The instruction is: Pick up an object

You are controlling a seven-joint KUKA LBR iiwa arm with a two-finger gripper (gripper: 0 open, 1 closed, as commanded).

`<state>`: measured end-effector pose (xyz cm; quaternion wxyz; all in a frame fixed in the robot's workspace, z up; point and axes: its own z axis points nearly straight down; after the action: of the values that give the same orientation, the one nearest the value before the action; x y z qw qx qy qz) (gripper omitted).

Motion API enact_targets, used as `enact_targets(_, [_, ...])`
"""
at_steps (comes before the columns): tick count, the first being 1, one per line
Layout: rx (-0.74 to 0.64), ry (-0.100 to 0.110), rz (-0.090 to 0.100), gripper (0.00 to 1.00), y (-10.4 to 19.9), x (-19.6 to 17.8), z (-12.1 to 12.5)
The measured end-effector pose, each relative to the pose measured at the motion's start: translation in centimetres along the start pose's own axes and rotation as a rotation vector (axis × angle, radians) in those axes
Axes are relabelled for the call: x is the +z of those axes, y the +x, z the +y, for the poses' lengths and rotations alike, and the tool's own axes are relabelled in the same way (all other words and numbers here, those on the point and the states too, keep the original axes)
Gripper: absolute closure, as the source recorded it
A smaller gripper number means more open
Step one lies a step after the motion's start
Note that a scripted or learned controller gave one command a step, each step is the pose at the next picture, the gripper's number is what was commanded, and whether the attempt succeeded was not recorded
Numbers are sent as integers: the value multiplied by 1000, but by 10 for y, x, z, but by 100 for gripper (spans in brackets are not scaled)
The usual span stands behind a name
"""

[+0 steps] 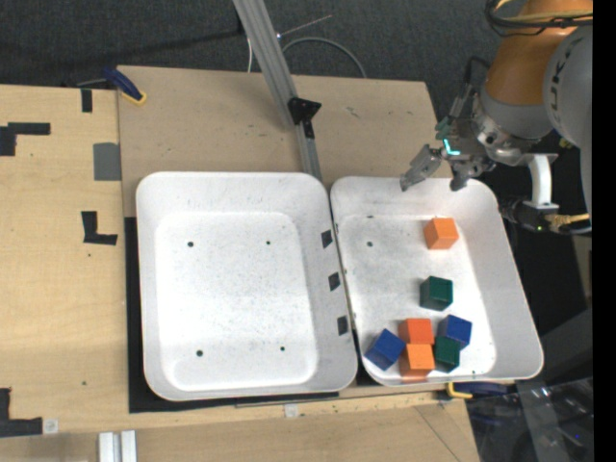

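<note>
My metal two-finger gripper (438, 171) hangs over the far edge of the right white plastic bin (510, 287), fingers spread apart with nothing between them. The closest thing is a small orange cube (442, 232), alone in the far half of that bin. I should go down straight over it, one finger on each flat side, then squeeze. The cubes piled at the near edge look harder.

Grey arm (568, 65), orange band, dark two-fingered claw (438, 173)
</note>
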<state>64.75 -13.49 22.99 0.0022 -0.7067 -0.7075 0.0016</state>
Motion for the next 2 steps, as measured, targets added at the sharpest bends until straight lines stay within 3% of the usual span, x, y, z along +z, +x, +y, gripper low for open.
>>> enact_targets(1, [-1, -4, -2, 0, 0, -3, 1])
enact_targets(2, [-1, 2, -1, 0, 6, 61, -2])
